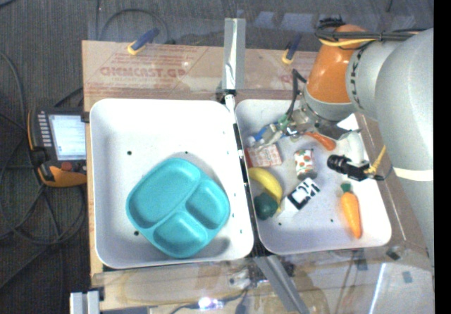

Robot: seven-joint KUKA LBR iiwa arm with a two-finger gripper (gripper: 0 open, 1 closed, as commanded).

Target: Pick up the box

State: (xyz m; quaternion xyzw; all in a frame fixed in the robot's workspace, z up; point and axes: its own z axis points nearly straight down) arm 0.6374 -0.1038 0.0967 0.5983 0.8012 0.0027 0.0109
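nearby box (265, 156): banana (266, 182), carrot (351, 212), claw (292, 124) above.

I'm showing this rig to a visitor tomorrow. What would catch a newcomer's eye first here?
Probably the turquoise divided plate lying alone in the left bin. Next, the arm's orange band above the right bin, where small things crowd together: a banana, a carrot and a small patterned box.

grey arm entering from upper right, big pale link filling the right side, orange band above the wrist angled down-left, tool (296, 121) low at the wrist's lower-left end, finger state not discernible, thin dark cable looped along the wrist
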